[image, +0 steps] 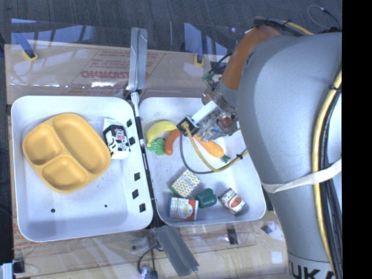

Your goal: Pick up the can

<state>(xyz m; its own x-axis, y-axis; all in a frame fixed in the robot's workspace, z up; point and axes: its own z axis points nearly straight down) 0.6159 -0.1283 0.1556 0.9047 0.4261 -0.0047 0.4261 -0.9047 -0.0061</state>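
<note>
Arm: we see the grey arm (296, 127) as the nearest thing to the camera, bulking over the right bin's right edge, with its orange band (241, 60) up near the far rim.
Gripper: we place the gripper (212, 121) low over the right bin's far half; whether it is spread or pressed together we cannot tell.
Can: we find the can (232, 201) lying on its side toward the near rim from the gripper, close to the right bin's near right corner, red and white label, no words we can read.
Near the can: a dark green piece (206, 199) sits just left of it, then a colourful tipped cup (183, 208) and a patterned box (185, 183).
Under the gripper: an orange carrot (209, 146) lies just below it; a yellow banana (160, 129) and a green-topped orange vegetable (164, 144) lie to its left.
Right bin (200, 103): open floor remains between the carrot and the can.
Left bin (70, 214): well left of the gripper, it holds a yellow divided plate (65, 151) and a black-and-white carton (117, 138); much bare floor lies along its near side.
Writing: faint red print on the board (87, 68) beyond the bins is unreadable; white letters show on the arm's base (308, 269).
</note>
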